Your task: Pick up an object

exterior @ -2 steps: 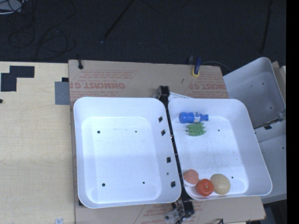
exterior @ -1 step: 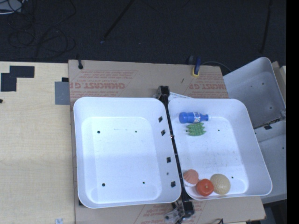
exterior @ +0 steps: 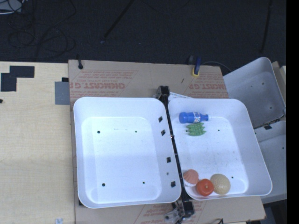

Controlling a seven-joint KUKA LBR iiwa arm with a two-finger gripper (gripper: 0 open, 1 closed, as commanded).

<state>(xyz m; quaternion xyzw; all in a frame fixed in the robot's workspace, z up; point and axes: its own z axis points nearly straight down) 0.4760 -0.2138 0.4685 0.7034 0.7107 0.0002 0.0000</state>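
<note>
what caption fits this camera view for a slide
Right bin holds blue bottle, green toy and three round items; left bin beside it.

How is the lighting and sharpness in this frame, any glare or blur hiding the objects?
Camera view: even light, slightly soft focus; the left bin floor glares mildly white; the bottle, green toy and the three round items by the red ball stay distinguishable; background dark.

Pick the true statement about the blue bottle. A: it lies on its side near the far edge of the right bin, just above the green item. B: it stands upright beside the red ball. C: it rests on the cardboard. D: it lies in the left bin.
A: the blue bottle lies flat in the right bin, with the green item right below it.
</note>
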